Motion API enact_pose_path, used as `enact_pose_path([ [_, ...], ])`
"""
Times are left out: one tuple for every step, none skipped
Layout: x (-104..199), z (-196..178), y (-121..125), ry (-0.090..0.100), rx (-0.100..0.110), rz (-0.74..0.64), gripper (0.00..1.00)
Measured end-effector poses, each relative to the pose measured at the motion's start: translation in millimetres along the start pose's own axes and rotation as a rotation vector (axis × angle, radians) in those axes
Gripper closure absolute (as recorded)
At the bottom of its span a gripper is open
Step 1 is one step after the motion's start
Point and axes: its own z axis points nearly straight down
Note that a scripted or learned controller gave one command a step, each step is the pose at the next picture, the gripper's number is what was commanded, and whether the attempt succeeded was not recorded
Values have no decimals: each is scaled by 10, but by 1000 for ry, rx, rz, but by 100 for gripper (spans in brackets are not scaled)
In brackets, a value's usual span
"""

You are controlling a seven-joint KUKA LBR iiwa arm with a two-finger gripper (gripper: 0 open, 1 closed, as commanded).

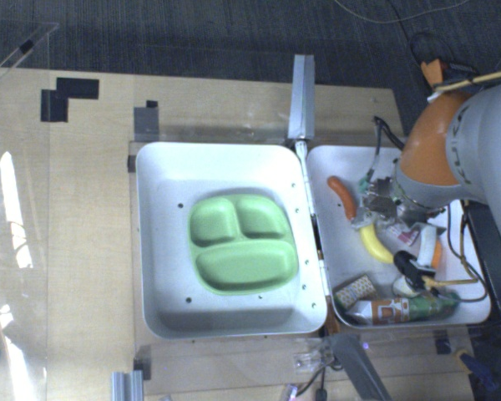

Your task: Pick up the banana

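Banana (375, 245) lies in right bin (330, 249), just below gripper (379, 210); finger state cannot tell. Wooden bench (75, 249), dark floor beyond with cable (401, 11). Left bin (154, 249) holds green divided tray (242, 242). Beside banana: orange sausage (341, 195), bottle (401, 310), small clutter.

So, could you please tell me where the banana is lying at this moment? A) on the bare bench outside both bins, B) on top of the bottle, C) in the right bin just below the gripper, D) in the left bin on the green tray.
C: the banana lies on the floor of the right bin, just below the gripper, beside the orange sausage.
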Motion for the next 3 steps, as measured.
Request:
enact_pose_path([
  [594,-812,447,-3,0,146,100],
  [113,-59,419,-3,4,193,100],
  [579,-1071,869,-3,-2,309,100],
])
